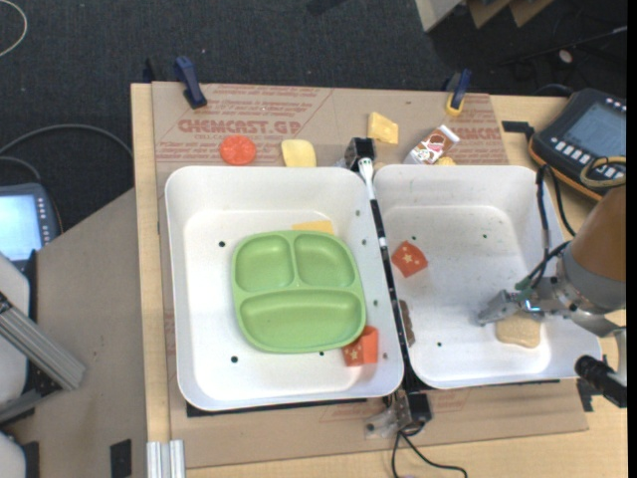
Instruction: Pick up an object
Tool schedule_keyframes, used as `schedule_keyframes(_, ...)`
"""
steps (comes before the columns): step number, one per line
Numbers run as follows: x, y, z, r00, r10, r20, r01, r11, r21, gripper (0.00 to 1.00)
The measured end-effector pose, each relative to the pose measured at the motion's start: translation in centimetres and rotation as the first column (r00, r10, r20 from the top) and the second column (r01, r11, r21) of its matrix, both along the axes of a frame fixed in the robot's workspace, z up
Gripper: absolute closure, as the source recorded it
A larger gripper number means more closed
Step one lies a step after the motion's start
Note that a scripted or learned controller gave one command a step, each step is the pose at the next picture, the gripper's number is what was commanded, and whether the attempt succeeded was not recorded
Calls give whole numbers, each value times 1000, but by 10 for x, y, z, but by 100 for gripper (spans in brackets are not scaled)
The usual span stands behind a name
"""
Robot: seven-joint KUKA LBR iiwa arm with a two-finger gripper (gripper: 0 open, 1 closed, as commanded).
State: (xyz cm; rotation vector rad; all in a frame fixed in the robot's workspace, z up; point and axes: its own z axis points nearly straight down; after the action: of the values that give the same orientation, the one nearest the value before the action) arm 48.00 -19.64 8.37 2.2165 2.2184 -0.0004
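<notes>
The grey two-finger gripper [508, 309] is hovering low in the right-hand shallow white plastic bin [468, 366], its tips right at the pale tan biscuit-shaped piece [519, 333] near that bin's front right corner. Whether it is open or closed I cannot tell. The reach appears to be ending; next it needs to straddle the piece, close and lift. An orange-red wedge [409, 259] is lying toward that bin's left wall. Behind the bin, the brown cardboard sheet [249, 122] on the counter is reading "CHEMCAST".
</notes>
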Motion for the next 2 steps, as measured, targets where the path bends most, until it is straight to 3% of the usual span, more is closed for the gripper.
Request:
schedule_keyframes(1,2,-2,15,1000,-1,7,1,1000,-3,100)
schedule_keyframes(2,2,-2,14,1000,-2,6,2,1000,-3,0)
